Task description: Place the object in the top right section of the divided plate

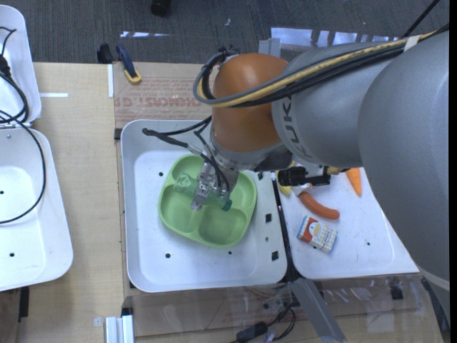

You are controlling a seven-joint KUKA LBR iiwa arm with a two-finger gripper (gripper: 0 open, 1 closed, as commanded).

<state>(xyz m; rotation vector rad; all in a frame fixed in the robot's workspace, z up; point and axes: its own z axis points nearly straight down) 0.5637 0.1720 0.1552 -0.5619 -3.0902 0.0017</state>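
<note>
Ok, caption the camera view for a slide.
The gripper poised over the green divided plate in a white bin.

The arm [385, 120] covers the far right corner of the divided plate [178, 224], hiding the section there and part of the left bin's [150, 263] far edge. It also hides the far edge and right side of the right bin [357, 252], and the upper end of an orange object [355, 183]. A small teal object [226, 206] on the plate, just beside the gripper [206, 195], is too small to identify. A white tray [28, 249] is cut off at the left edge.

Bright, even overhead light; sharp.
</note>
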